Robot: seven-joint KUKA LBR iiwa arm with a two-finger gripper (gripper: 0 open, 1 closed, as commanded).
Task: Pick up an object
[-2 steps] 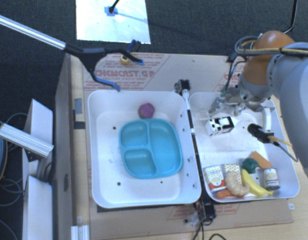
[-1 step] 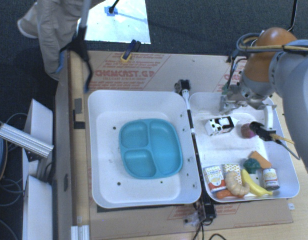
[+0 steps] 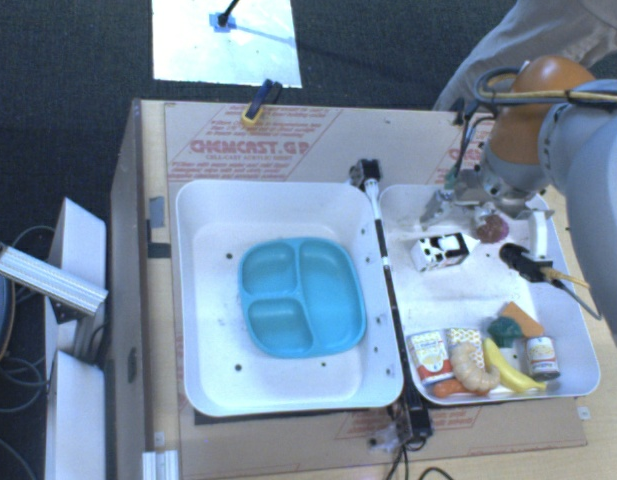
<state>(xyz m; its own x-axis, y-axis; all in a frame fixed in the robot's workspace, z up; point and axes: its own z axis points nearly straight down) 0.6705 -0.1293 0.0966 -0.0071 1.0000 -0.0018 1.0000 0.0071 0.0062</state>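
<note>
Gripper [image 3: 458,200] hangs low at the right bin's [image 3: 588,368] far end, just above the cow-print carton [image 3: 440,251]; open or shut, can't tell. Nothing seen in its grasp. Pick prob. not yet made: descent, closing & lift all remain. Blue tray [image 3: 301,296] sits in the left bin [image 3: 203,268].

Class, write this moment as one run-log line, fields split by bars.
arm: over right bin far end | end effector: above black-and-white box, not holding it | left bin: blue tray | pick: not done
</note>
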